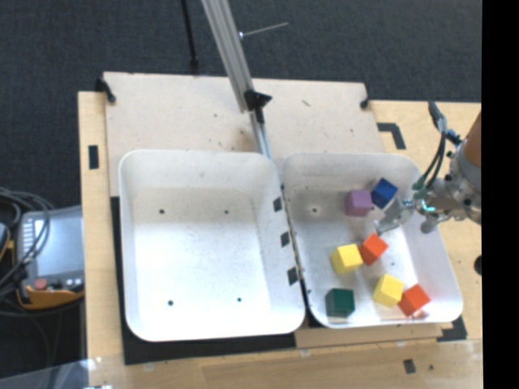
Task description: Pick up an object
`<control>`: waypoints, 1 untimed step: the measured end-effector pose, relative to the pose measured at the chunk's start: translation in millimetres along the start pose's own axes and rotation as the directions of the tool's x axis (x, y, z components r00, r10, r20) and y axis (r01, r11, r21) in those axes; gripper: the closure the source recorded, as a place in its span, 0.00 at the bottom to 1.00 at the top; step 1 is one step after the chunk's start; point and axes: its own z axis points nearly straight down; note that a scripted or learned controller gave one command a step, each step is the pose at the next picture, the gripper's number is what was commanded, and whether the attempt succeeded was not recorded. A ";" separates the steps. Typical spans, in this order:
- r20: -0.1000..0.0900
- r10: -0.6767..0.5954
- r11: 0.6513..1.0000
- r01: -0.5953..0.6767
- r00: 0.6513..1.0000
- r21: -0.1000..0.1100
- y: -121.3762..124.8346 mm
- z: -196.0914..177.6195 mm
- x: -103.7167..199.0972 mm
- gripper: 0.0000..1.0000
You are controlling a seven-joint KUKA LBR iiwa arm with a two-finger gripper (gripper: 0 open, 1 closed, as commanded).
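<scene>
The left bin [203,250] sits beside the right bin [324,185], which holds seven blocks: one green [340,301], two yellow [346,258], one purple [358,202], two orange [374,248] and one blue [384,193]. The gripper [405,211] hangs over that bin's right side, just right of the blue and purple blocks, with nothing visibly between its fingers. How far they are parted I cannot tell.

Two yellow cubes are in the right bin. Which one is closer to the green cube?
The yellow cube touching an orange cube, just above the green cube. The other yellow cube lies farther right, beside the second orange cube.

Grey metal gripper [403,214]; green cables; orange band.
</scene>
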 end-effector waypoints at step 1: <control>0.001 0.003 1.000 -0.003 1.000 -0.004 0.4 -2.0 -0.4 0.00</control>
